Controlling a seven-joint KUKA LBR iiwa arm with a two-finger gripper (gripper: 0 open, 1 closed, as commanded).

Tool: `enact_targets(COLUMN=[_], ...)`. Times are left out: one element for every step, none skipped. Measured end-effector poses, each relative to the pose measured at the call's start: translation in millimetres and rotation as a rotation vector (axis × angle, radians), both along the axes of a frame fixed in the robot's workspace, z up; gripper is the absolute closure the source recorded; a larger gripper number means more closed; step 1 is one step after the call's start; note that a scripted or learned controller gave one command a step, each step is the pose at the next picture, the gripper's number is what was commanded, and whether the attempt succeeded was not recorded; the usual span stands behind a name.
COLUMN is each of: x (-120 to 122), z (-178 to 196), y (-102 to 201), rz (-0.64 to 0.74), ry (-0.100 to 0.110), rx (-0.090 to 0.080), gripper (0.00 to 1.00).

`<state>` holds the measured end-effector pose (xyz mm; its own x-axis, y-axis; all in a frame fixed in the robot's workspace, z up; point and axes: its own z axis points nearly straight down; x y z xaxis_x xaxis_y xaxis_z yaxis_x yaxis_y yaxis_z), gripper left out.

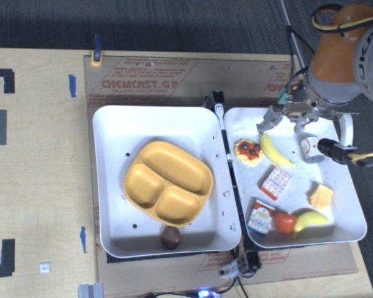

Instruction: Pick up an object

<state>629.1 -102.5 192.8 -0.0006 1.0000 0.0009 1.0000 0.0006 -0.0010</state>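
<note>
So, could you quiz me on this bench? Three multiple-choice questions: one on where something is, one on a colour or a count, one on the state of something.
1. Where does the yellow tray lie?
A. In the left bin
B. In the right bin
C. On the bench outside both bins

2. How many hollows does the tray have?
A. One
B. Three
C. Six

3. How does the banana stand to the gripper?
A. Clamped between its fingers
B. Lying on the floor of the right bin, below the gripper
C. Hanging from the arm

Answers
1. A: the tray sits on the floor of the left bin, with a small brown ball just below it.
2. B: one long hollow and two smaller ones show.
3. B: the banana lies flat by the pizza toy, apart from the gripper.
</note>
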Motion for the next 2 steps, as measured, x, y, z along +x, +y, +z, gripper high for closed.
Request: enact_targets(x=[-75,-128], z=[-107,-107], y=[-35,-46], rz=[-0.001,-0.002], ry=[-0.002,-0.003], rx=[-0.002,-0.002], gripper=[0.00,0.00])
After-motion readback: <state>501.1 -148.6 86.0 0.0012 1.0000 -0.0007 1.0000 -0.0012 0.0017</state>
